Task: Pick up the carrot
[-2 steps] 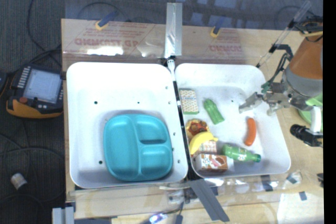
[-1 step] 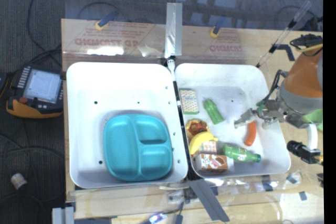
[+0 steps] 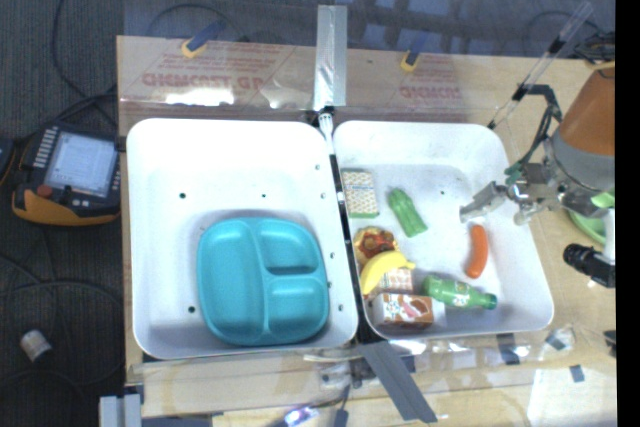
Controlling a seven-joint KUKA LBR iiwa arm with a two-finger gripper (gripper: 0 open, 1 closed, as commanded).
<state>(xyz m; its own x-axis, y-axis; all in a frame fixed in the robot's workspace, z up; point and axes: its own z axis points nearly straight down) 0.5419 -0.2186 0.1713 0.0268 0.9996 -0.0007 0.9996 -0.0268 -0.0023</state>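
The carrot (image 3: 477, 250) is a small orange stick lying nearly upright on the floor of the right bin (image 3: 440, 150), towards its right wall. My gripper (image 3: 493, 213) hangs over that bin's right side, just above and slightly right of the carrot's top end. Its two grey fingers (image 3: 480, 203) are spread apart with nothing between them. The arm's orange band (image 3: 590, 115) shows at the right edge.
In the right bin lie a green pickle (image 3: 407, 212), a cracker packet (image 3: 360, 193), a banana (image 3: 383, 270), a green bottle (image 3: 458, 293) and a red-brown box (image 3: 405, 310). The left bin (image 3: 170, 165) holds a teal divided plate (image 3: 263, 280).
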